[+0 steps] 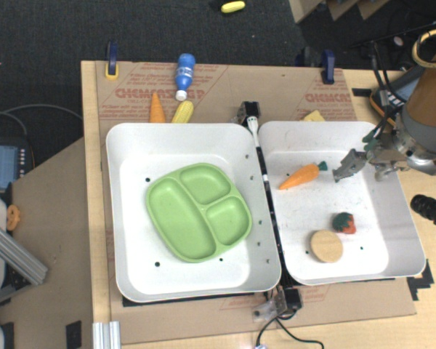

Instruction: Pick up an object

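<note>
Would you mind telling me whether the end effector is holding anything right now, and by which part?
Nothing is held. The end effector hovers over the right bin, just right of the carrot.

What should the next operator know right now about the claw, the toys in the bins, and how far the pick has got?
Claw: over the right bin, near its upper right, just right of the carrot; nothing seen in it, finger state unclear.
Right bin: carrot at upper left, round tan disc near the front, red and green toy just above the disc.
Left bin: green divided plate.
Done: nothing lifted yet.
Left: grasp and raise one object; the carrot looks closest.
</note>
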Action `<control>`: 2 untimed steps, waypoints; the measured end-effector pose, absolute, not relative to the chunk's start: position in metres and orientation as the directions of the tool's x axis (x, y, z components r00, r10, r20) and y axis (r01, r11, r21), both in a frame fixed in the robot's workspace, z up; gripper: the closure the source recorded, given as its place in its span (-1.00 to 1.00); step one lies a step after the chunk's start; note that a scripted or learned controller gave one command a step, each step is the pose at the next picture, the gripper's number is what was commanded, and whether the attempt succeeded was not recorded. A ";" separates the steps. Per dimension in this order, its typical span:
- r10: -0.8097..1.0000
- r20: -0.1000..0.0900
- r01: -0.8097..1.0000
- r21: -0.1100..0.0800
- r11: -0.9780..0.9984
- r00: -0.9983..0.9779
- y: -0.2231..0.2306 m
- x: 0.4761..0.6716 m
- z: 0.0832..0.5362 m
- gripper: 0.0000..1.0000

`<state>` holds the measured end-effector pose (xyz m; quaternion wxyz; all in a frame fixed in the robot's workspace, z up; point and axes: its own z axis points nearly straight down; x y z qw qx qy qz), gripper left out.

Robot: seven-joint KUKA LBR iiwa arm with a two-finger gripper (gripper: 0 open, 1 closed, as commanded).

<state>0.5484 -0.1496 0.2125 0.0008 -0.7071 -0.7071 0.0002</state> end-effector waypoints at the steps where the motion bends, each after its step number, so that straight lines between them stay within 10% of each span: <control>1: 1.000 0.000 1.000 -0.008 -0.009 0.009 -0.218 0.501 0.168 -1.00; 2: 1.000 0.002 1.000 -0.002 0.001 -0.001 -0.167 0.478 0.082 -1.00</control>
